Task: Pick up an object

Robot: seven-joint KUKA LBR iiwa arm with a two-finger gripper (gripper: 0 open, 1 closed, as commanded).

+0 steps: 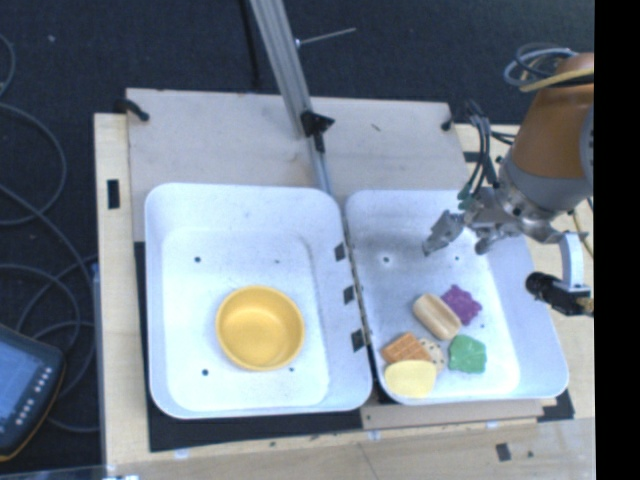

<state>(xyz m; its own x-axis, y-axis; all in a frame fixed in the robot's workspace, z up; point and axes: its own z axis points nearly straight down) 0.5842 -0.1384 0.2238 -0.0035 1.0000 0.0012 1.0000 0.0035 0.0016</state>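
In the right bin [400, 228] several small toy foods lie clustered near the front: a tan bread roll [436, 315], a purple piece [462, 301], a green piece [467, 354], an orange waffle-like piece [405, 347] and a pale yellow piece [411, 378]. My gripper [461, 235] hangs over the back half of this bin, above and behind the cluster, with its two fingers spread open and nothing between them.
A yellow bowl [260, 327] sits in the left bin [190, 228]. A slanted metal pole [285, 53] rises from the bench behind the bins. Cables and a tablet [25, 388] lie on the floor at left.
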